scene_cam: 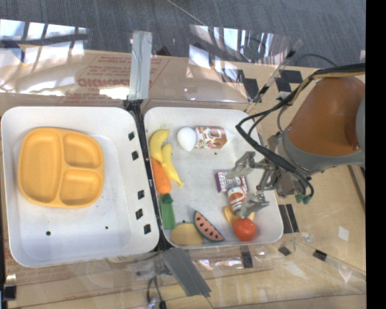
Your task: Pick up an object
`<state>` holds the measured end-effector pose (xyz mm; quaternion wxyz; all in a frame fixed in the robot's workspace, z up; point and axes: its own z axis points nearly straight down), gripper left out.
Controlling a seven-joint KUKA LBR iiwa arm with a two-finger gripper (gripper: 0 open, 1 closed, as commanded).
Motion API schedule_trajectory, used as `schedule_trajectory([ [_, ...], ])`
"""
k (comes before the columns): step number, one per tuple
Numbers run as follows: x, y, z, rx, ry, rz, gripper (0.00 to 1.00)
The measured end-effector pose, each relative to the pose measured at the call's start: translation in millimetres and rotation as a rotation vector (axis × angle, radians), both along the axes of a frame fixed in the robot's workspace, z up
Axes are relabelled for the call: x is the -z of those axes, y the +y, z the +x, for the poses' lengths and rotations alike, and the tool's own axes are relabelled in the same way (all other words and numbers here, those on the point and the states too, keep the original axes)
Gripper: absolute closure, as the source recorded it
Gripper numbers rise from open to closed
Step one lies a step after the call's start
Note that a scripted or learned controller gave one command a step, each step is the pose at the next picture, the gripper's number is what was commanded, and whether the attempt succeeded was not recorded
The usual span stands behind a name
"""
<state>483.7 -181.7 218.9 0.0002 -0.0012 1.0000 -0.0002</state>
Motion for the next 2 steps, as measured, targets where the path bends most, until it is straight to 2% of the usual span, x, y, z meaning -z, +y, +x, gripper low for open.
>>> schedule_trajectory([
  [1,100,-21,8,0.018,0.006,0.003,0.00],
  [2,125,-18,51,0.079,-0.005,-0.001,0.00],
])
